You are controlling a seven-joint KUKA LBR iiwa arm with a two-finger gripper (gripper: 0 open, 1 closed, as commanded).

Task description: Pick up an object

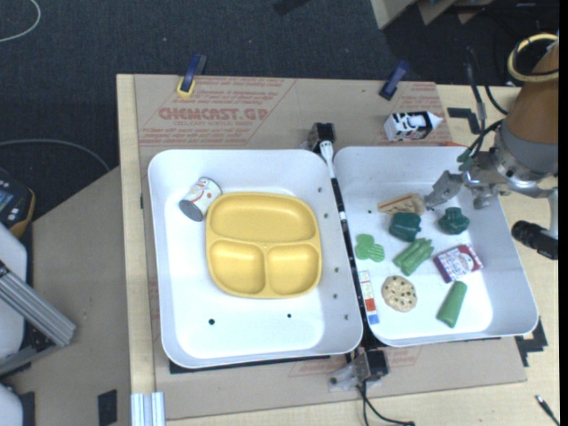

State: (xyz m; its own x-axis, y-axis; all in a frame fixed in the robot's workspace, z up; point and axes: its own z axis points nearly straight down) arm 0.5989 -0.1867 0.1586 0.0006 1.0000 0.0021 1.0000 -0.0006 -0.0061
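Left bin (169,264): yellow divided tray (264,242), small can (200,197) at its upper-left corner. Right bin (506,300): cookie (399,293), green toys, red packet (457,262). Gripper (461,189) above bin's upper part, fingers spread, holding nothing.

Right bin (506,322): toys crowd the middle, leaving my gripper (461,189) bare floor along the far wall. Left bin (169,264): yellow divided plate (264,242) fills the centre, small cup (200,198) apparently touching it; near strip open.
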